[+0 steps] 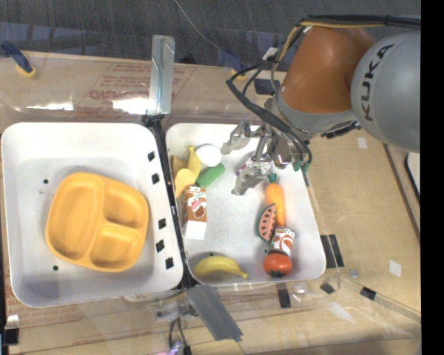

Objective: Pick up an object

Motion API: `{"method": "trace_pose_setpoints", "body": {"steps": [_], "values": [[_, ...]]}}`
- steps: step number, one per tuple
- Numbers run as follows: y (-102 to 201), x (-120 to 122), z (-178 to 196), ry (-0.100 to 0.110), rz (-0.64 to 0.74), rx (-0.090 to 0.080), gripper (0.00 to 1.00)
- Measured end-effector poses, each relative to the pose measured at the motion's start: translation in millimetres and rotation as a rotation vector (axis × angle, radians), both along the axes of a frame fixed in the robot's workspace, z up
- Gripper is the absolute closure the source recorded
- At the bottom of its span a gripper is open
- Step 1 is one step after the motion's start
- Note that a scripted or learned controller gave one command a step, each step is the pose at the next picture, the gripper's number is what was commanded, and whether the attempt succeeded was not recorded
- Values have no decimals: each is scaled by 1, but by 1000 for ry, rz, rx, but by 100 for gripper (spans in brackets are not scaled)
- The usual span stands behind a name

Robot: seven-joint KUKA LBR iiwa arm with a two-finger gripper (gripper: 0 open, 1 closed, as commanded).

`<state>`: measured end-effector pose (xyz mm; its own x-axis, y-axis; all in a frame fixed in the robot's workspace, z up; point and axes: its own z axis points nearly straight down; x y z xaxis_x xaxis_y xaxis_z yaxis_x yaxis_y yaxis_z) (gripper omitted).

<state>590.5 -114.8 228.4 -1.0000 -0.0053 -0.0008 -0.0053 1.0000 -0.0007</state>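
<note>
End effector [253,170] state unclear | above right bin [311,220] | carrot [275,198] beside

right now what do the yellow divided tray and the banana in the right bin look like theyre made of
Yellow divided tray: likely moulded plastic, matte, going by its even colour and rounded compartment ridges. Banana: probably toy plastic, smooth with a slight sheen and no blemishes.

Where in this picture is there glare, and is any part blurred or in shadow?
In the camera view, glare sits on the clear plastic sheet behind the left bin; the hand looks soft and hard to read over the right bin; the yellow tray casts a faint shadow; the toy food looks fairly sharp.
</note>
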Motion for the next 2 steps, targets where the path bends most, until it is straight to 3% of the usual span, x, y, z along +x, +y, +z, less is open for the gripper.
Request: {"method": "trace_pose_setpoints", "body": {"steps": [1,2], "values": [[-64,-51,-57,3,-42,0,0],[-83,-17,-132,4,9,2,0]]}}
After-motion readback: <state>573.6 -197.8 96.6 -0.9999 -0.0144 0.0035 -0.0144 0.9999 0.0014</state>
